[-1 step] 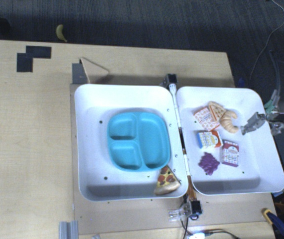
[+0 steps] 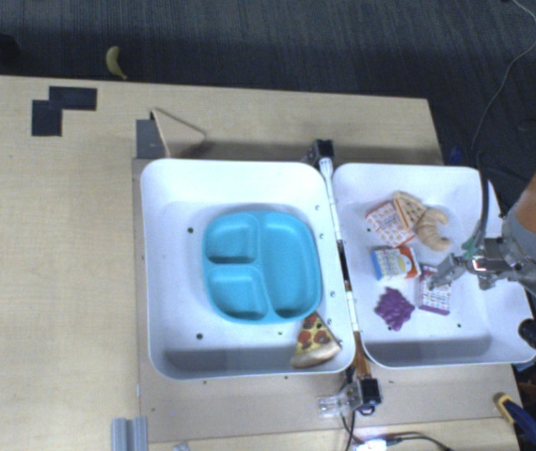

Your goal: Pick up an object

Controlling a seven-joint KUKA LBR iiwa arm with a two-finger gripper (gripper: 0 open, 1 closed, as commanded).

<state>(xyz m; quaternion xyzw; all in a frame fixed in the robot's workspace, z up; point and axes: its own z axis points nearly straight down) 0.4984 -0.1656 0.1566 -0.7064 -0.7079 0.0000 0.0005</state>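
Camera view: croissant [image 2: 431,227] lies slanted in right bin [image 2: 465,341]; fingers' [image 2: 449,269] state unclear.

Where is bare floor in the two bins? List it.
Left bin: bare floor all round the blue tray, except the front corner by the pizza slice. Right bin: bare along the front, beyond the purple grapes. Its middle is crowded, gripper included.

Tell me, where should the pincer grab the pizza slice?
Probably across the crust end of the pizza slice, coming straight down from above. It lies flat in the left bin, near its lower right corner, just off the blue tray. The bin wall crowds it on the right, so a sideways approach looks awkward. The crust seems the widest, thickest part to pinch.
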